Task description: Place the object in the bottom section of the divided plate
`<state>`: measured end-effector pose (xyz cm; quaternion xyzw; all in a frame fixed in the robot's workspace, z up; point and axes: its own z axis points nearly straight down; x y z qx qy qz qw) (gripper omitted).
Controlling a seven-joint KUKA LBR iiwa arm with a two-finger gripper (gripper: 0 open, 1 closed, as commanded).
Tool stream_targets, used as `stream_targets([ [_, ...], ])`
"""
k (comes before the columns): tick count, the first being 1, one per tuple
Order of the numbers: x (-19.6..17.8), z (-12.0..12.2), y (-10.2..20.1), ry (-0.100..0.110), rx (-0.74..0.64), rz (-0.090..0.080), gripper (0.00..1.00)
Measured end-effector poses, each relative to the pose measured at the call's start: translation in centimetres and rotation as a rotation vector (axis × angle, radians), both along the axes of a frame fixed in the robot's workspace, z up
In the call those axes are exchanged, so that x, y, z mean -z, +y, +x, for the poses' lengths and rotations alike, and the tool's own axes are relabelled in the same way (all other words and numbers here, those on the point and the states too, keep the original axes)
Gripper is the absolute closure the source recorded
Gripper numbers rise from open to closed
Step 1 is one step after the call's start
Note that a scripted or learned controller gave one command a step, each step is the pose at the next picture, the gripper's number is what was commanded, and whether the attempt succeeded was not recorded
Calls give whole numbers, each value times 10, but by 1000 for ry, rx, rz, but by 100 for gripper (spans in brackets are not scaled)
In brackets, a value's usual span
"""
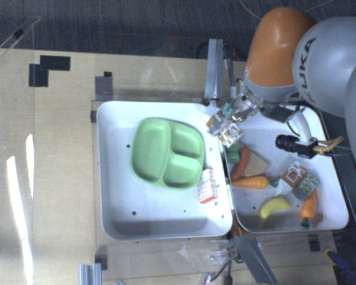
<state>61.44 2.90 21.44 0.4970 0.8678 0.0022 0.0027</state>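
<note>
The green divided plate lies in the left bin, with one long section on its left and two smaller ones on its right. My gripper hangs over the divider between the two bins, just right of the plate's upper right corner. It is shut on a small printed carton, which is tilted and lifted above the bin rims. All of the plate's sections are bare.
A white and red carton lies in the left bin against the plate's lower right edge. The right bin holds three carrots, a banana and a small printed box.
</note>
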Motion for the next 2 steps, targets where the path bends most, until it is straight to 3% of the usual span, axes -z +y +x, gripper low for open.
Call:
stream_targets([
  [1,0,0,0,0,0,0,0],
  [2,-53,26,-43,-4,-302,-3,0],
])
